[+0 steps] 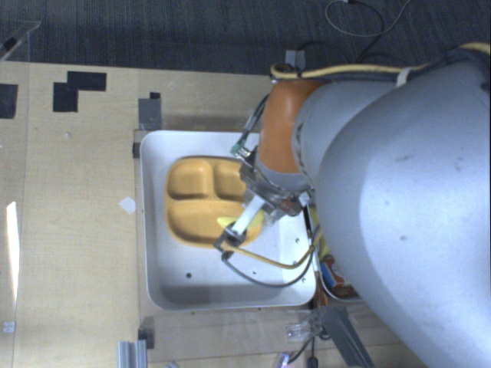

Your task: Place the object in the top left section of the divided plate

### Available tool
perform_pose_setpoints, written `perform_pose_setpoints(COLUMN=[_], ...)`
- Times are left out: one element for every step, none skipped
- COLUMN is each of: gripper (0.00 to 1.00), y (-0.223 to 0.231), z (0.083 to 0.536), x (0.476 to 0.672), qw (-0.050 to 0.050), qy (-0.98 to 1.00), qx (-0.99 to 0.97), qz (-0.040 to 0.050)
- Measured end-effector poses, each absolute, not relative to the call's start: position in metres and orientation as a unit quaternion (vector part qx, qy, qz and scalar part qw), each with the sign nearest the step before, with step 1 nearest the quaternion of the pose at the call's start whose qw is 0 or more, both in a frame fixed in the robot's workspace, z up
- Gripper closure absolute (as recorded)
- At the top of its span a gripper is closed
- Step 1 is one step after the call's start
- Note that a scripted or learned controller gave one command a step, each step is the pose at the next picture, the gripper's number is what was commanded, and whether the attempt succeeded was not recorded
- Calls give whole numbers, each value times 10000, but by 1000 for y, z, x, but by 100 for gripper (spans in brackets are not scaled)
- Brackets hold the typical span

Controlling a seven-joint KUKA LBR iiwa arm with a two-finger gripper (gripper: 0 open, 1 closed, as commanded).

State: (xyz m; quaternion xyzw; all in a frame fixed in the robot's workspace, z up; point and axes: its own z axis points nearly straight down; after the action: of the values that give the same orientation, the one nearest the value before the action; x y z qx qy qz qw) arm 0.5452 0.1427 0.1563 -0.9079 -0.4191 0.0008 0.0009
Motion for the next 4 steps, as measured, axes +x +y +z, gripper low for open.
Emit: perform_pose_setpoints(gripper=[100, 100, 100, 100], y=[182, 144, 79, 87], z=[226, 100, 239, 278], x=[587, 640, 589, 626], qw=[2, 6, 0, -3], qy=[-3645, -3807, -4112, -4338], qx=[-9312, -9247, -9115, -9010], qz=[-14, -48, -17, -14])
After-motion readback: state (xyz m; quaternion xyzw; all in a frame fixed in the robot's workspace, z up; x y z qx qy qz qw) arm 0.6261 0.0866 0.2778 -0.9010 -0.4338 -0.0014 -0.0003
